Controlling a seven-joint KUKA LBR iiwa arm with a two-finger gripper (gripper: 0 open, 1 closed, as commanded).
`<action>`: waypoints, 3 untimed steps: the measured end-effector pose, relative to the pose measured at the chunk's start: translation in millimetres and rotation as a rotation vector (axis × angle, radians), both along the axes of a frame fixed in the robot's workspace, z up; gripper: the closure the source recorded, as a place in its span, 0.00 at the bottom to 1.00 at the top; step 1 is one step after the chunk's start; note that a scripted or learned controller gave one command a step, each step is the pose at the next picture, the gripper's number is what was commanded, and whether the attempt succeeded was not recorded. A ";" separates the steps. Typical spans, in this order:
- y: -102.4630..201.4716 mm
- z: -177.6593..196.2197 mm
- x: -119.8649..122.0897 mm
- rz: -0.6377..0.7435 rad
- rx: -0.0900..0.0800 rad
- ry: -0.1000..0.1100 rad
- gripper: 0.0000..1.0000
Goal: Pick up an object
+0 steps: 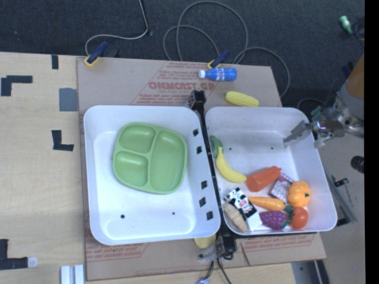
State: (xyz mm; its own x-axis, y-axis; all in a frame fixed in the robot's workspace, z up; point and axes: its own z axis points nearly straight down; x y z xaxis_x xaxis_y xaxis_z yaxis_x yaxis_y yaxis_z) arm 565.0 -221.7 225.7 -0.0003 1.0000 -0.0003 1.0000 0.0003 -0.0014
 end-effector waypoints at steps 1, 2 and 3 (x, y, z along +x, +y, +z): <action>21.6 -145.6 -27.3 0.000 -0.003 -0.005 0.00; -4.5 4.4 -11.6 0.000 -0.008 -0.017 0.00; 31.1 -87.6 16.3 0.004 0.003 0.005 0.00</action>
